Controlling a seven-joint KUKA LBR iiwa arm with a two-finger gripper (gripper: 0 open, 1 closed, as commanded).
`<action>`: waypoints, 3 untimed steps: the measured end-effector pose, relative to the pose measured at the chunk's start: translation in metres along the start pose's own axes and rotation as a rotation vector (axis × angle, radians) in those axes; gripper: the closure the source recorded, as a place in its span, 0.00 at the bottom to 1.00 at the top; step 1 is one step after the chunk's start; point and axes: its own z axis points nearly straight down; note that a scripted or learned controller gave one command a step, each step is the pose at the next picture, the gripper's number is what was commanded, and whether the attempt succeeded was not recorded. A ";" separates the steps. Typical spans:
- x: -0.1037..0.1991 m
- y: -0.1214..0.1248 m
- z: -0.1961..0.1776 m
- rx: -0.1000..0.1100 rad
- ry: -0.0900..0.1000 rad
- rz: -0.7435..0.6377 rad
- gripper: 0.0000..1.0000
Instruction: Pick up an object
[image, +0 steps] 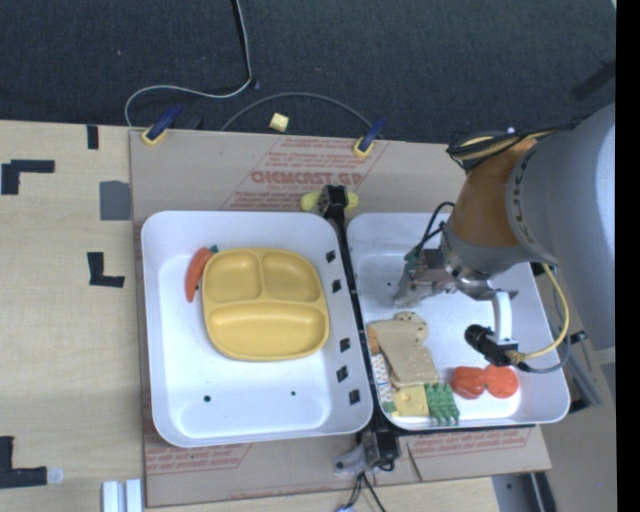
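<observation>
The gripper is hovering in the right bin; whether it is open, I cannot tell. At its 6 o'clock, a tan toy sandwich is lying flat — probably light, stiff (grip across its narrow edges).

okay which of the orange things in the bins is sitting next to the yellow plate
The orange carrot, lying against the left rim of the yellow divided plate in the left bin. The two orange-red round pieces lie in the right bin.
</observation>
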 end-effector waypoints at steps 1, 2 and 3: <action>0.088 0.005 -0.095 -0.007 0.005 -0.010 1.00; 0.146 0.028 -0.110 0.001 0.004 -0.007 1.00; 0.080 0.011 -0.205 -0.006 -0.001 0.005 1.00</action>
